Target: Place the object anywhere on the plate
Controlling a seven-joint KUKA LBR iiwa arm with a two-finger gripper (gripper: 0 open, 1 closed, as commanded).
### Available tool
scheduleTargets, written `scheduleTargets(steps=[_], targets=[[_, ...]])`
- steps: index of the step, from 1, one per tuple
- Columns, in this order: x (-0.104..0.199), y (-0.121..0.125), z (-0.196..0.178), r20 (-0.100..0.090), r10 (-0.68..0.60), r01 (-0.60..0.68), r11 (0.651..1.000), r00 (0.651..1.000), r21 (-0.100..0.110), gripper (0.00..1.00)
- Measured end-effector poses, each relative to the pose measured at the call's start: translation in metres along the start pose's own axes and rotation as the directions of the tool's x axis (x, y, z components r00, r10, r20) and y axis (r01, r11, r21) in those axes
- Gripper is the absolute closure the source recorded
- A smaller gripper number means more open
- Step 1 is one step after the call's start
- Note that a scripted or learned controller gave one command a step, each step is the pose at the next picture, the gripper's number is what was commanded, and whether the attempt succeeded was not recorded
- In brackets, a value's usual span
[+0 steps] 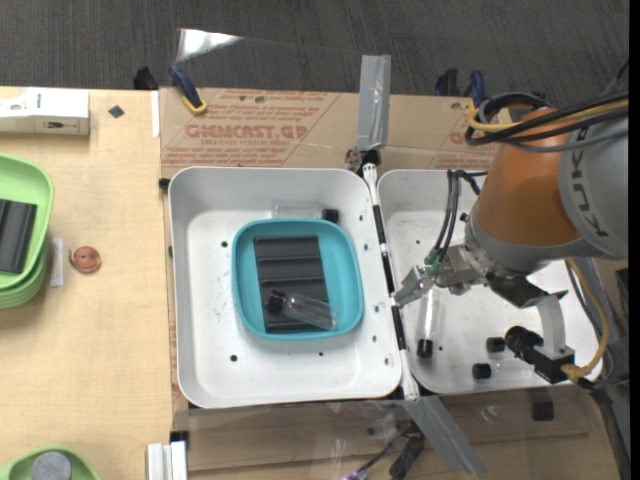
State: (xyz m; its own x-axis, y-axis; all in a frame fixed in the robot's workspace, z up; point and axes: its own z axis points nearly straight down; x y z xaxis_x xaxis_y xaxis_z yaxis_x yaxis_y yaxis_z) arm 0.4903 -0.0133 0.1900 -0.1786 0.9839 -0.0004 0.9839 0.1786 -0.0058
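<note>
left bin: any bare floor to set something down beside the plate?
Left bin: bare floor in front of the teal plate and a strip along its left wall. The plate centre is crowded by dark objects. Right bin: gripper occupies it.

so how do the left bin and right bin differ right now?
The left bin holds a teal plate with dark items on it, one a small clear object; the right bin has no plate, just a few small dark bits on its floor. The arm and gripper hang over the right bin, not the left. Both are shallow, white, side by side.
</note>
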Motion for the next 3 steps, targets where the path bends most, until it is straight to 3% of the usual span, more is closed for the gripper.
scheduleTargets(steps=[1,2,3], targets=[[0.0534,0.0345,-0.0003,0.001,-0.013,0.013,1.000,1.000,-0.002,0.00],[0.0520,0.0345,-0.0083,0.003,-0.014,0.014,1.000,1.000,0.000,1.00],[0.0520,0.0345,-0.0083,0.003,-0.014,0.014,1.000,1.000,0.000,0.00]])
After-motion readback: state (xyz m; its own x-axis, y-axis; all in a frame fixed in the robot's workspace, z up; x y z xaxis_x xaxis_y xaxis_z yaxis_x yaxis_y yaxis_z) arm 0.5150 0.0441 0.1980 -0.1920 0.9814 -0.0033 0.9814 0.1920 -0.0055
